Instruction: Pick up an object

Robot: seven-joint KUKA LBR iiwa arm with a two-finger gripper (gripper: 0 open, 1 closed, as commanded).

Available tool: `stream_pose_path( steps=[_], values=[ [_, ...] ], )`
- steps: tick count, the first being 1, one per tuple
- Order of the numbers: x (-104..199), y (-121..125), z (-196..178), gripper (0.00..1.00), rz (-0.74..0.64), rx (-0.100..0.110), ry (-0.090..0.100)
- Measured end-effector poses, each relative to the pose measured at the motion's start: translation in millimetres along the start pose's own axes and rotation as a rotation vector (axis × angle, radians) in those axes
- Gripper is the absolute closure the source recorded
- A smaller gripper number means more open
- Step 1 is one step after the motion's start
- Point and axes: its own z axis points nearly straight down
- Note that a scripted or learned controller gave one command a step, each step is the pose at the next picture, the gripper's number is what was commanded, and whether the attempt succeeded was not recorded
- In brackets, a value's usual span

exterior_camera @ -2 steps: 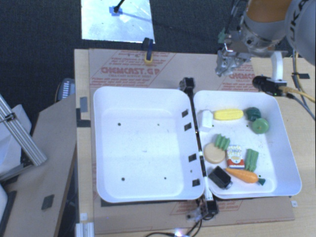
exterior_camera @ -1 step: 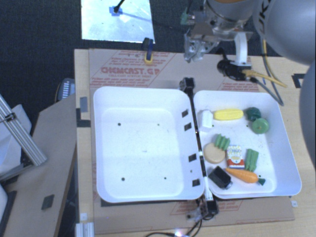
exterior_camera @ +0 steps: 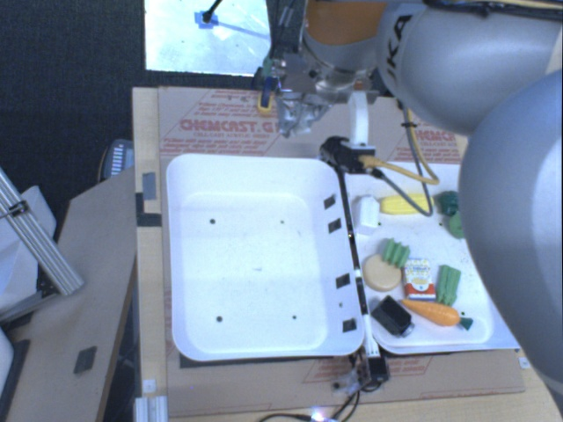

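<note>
Nearest the camera, the front lip of the left shallow white plastic bin [exterior_camera: 264, 350] curved along the brown cardboard-covered counter [exterior_camera: 229, 385]; its floor showed only a few small dark dots. Along the seam between the two bins ran a thin black strip with dark clips [exterior_camera: 349, 262], ending in a small tangle of wires [exterior_camera: 365, 376] at the near edge.

The right shallow white plastic bin [exterior_camera: 488, 334], partly hidden by the big grey arm [exterior_camera: 501, 148], carried all the loose things. Closest lay a small black boxy block [exterior_camera: 392, 316], and just beside it to the right an orange toy carrot with a green tip [exterior_camera: 435, 312]. Behind those sat a tan round disc like a biscuit [exterior_camera: 382, 274], touching a green ridged piece [exterior_camera: 396, 253] above it. Next to the disc stood a small red-and-white packet [exterior_camera: 419, 280], with a second green ridged piece [exterior_camera: 449, 283] at its right. Farther back were a white cylindrical piece [exterior_camera: 366, 213], a yellow corn-like toy [exterior_camera: 400, 206] and a dark green lump [exterior_camera: 450, 206] at the edge of the arm.

Farthest off, the claw [exterior_camera: 295, 121] hung under the orange band [exterior_camera: 352, 16], over the printed cardboard beyond the far rim of the left bin, well apart from every toy. I cannot tell how it was set, because its tip was blurred and dark.
</note>
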Motion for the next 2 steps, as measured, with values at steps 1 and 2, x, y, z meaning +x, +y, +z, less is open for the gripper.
stream_pose_path(
  steps=[1,2],
  values=[
    [82.9,0.7,57.7,1.00,-0.001,-0.002,0.000],
    [81.8,1.4,-161.4,1.00,0.003,-0.025,0.004]
  ],
)
